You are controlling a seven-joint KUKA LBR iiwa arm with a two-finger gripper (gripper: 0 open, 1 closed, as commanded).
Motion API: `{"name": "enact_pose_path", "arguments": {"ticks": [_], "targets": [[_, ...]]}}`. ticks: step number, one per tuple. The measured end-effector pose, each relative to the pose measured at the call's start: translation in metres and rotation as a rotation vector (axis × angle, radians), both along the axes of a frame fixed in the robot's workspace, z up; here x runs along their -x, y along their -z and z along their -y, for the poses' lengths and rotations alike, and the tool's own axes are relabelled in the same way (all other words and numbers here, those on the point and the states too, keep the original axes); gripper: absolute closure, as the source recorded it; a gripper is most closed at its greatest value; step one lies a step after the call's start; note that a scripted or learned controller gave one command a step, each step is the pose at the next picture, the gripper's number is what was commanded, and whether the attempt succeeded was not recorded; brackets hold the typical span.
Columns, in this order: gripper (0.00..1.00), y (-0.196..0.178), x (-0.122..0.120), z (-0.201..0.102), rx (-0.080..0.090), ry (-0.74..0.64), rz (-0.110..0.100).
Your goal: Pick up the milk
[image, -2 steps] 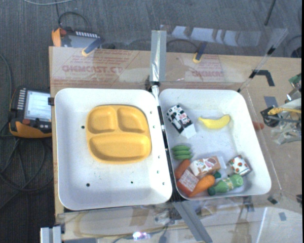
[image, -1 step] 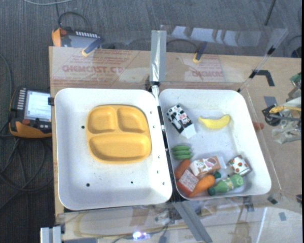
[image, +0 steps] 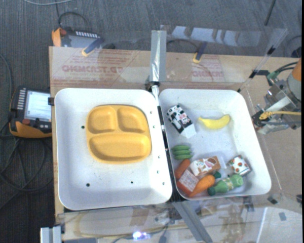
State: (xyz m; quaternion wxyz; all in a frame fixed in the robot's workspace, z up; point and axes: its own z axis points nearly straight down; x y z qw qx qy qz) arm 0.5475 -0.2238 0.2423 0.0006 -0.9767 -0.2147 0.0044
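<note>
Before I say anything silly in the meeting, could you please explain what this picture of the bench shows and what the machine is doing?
This is one camera fixed above a bench, looking down at a slant. Two shallow white bins sit side by side. The left white bin holds a yellow plastic tray with three compartments. The right white bin holds toy food: a black-and-white cow-patterned milk carton, a yellow banana, an orange carrot and other small packets and vegetables. The robot arm's claw sits at the right edge, outside the bin. The milk it should pick up lies untouched in its bin.
</note>
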Motion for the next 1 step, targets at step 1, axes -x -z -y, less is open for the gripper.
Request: {"name": "enact_pose_path", "arguments": {"ticks": [1], "targets": [[1.00,-0.0167,0.0474,-0.0001,-0.002,-0.008,0.000]]}}
